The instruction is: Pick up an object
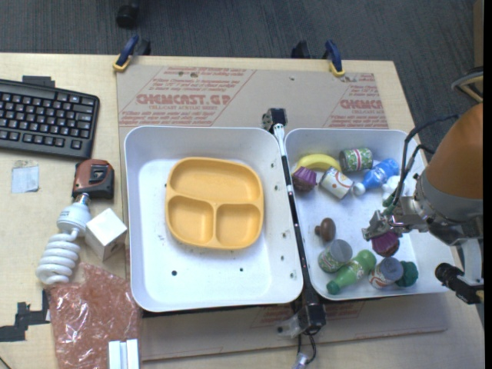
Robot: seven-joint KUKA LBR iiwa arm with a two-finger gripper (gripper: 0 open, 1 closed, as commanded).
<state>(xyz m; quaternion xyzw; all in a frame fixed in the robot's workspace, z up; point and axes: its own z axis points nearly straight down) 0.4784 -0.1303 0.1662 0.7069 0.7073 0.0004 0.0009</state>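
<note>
The right bin (pixel 350 140) holds several small toys. Along its far side lie a yellow banana (pixel 317 161), a purple piece (pixel 304 178), a white cup (pixel 335 183), a green-and-white can (pixel 357 159) and a blue bottle (pixel 378 174). Nearer the front are a brown knob (pixel 326 227), a grey-green can (pixel 335 255), a green bottle (pixel 352 273), a grey cap (pixel 390 268) and a dark green piece (pixel 407 273). My gripper (pixel 382 225) hangs low at the bin's right side, directly over a maroon object (pixel 386 244), which it partly hides.
The left bin (pixel 146 229) carries a yellow divided plate (pixel 215 203). Left of the bins lie a keyboard (pixel 46 118), a tape measure (pixel 94 179), a light bulb (pixel 63 241), a white cube (pixel 106 233) and a reddish bag (pixel 96 314).
</note>
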